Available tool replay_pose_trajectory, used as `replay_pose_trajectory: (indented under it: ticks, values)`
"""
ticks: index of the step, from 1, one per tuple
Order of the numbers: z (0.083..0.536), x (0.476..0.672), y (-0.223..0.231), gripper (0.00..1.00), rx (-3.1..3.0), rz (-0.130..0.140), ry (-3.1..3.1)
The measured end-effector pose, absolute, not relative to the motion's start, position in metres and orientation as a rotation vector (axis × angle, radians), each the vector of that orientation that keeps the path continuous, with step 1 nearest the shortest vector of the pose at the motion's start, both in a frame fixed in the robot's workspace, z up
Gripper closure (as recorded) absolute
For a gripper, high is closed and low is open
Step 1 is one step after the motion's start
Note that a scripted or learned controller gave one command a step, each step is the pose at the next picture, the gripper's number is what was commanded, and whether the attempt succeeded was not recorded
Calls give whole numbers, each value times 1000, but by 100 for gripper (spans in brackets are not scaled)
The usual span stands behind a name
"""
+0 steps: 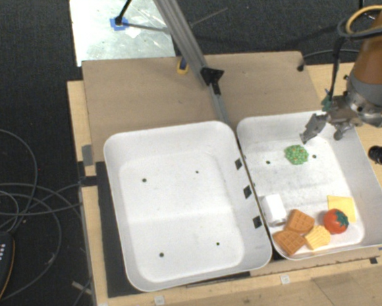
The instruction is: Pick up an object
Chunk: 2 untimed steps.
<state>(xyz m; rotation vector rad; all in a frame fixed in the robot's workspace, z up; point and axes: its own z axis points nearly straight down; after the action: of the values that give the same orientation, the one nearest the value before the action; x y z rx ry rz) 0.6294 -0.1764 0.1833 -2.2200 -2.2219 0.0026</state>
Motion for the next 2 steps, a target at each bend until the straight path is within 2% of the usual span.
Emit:
replay_pose_trajectory:
  ticks: [1, 2]
  values:
    - [121, 628, -177, 0, -2218, 3, -2221]
    - [89, 628, -176, 0, -2219, 1, -2222]
